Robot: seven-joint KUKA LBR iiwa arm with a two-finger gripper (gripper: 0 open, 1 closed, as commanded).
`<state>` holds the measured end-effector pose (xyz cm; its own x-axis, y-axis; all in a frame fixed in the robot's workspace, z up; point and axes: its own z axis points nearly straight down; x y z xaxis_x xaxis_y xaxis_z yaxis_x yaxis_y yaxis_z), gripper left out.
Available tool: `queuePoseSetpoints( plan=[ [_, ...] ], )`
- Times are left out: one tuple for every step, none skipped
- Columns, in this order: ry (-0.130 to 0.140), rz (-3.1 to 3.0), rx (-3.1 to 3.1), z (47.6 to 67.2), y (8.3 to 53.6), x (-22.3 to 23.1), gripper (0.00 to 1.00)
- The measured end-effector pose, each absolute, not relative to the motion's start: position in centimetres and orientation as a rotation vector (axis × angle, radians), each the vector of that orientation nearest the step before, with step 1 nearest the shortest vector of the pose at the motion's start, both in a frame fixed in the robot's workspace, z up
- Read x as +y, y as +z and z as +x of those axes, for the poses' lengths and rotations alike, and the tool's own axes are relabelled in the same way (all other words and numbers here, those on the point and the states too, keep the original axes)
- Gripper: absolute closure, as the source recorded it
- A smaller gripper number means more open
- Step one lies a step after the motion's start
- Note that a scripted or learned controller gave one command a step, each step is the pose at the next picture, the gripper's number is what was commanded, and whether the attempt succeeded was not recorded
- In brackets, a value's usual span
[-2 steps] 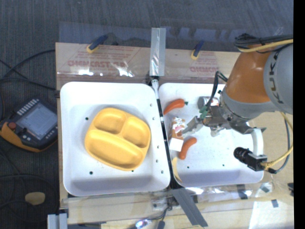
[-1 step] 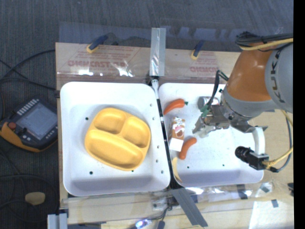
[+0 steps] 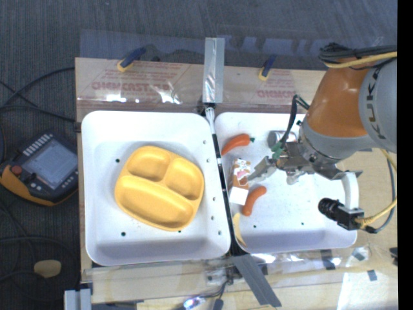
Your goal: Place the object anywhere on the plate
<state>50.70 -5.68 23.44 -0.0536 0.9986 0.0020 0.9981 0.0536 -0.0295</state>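
Gripper (image 3: 266, 166) is seen low in right bin (image 3: 303, 228), opening unclear, nothing visibly held; carrot (image 3: 255, 198) just beside it should be centred between jaws before being carried to yellow plate (image 3: 160, 186)

Arm (image 3: 377, 118): grey casing, rounded and smooth, dark lettering on its side.
Band (image 3: 341, 105): broad orange ring above the wrist, glossy.
Wrist: grey metal block with small dark fittings and a green spot.
End effector (image 3: 261, 170): thin grey metal fingers.
Cables: black and yellow leads looped over the top; a yellow one by a black cylindrical part (image 3: 337, 212).
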Motion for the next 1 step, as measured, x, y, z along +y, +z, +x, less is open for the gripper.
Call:
queuePoseSetpoints(
  plan=[
    [0.006, -1.540, -2.735, 52.81, 32.10, -1.61, 0.00]
  ],
)
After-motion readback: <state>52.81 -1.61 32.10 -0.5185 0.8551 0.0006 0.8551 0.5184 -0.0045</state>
